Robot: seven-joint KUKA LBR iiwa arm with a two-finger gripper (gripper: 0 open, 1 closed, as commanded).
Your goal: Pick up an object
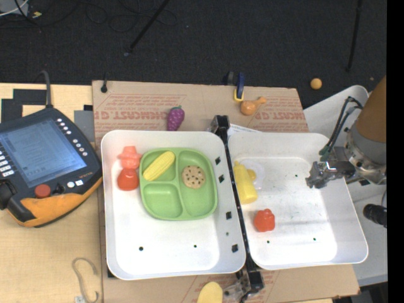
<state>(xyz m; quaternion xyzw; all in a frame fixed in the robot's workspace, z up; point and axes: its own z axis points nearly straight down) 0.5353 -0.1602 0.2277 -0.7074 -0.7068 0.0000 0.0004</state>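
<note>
You see gripper (317,177) over right bin (344,245) near its right wall, nothing visibly held; open or closed, cannot tell. Red block (264,220) and yellow bottle (244,182) sit well apart, reachable.

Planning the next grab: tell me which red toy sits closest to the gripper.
The red toy in the right bin, below the yellow bottle. The other red one stands in the left bin, beside the green tray, farther from the gripper.

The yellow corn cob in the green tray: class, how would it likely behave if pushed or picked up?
The corn cob looks like rounded moulded plastic, so probably light and stiff. Its long rounded shape suggests it may roll sideways when nudged, though the walls of its compartment in the green tray should stop it. Its smooth surface might slip in the claw.
</note>
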